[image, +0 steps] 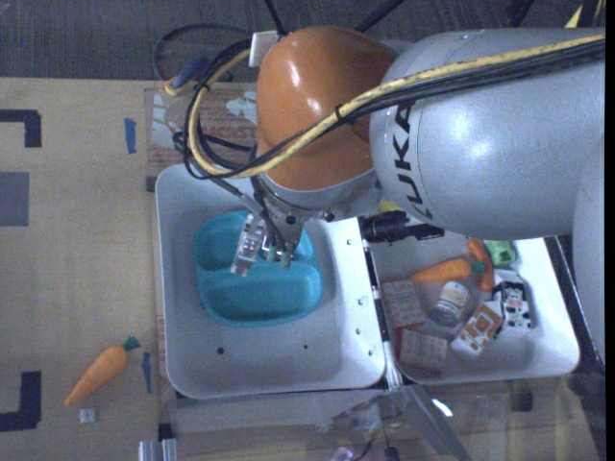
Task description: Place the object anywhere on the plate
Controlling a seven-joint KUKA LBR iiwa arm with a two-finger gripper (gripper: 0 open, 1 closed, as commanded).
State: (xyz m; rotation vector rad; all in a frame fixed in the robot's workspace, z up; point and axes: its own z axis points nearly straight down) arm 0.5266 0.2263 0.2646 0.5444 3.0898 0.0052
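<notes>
Pincer (261,248) low over blue plate (258,291), pointing down.

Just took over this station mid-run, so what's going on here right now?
The KUKA arm reaches in from the right, and its hand is over the blue plate in the left bin. I can't make out any object in it. The right bin holds a pile of small items, including a toy carrot. Another carrot lies on the bench outside the bins.

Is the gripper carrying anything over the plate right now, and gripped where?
Cannot be told. The gripper hangs over the blue plate in the left bin, and nothing is clearly visible at its tip.
</notes>
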